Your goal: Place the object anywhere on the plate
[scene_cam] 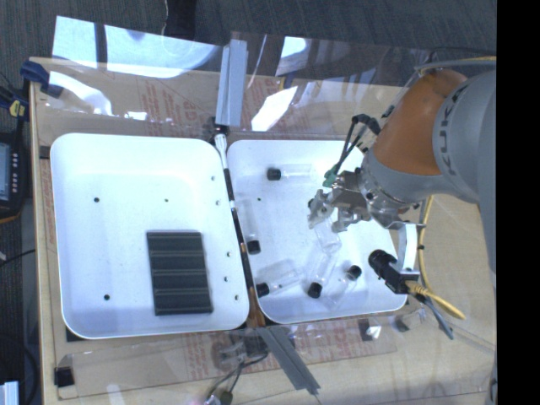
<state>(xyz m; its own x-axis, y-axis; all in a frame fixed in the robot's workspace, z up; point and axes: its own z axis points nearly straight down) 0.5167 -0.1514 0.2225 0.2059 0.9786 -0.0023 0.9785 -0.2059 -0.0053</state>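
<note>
From the overhead camera, the pincer point(331, 218) hung over the right bin point(253, 163), above clear black-capped vials point(325, 278); whether its fingers were spread or pressed together could not be told. The dark ridged plate point(179, 272) lay in the left bin point(76, 226).

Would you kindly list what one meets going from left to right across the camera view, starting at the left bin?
Left bin → dark ridged plate → right bin → black-capped clear vial → hand → orange band of the arm.
</note>
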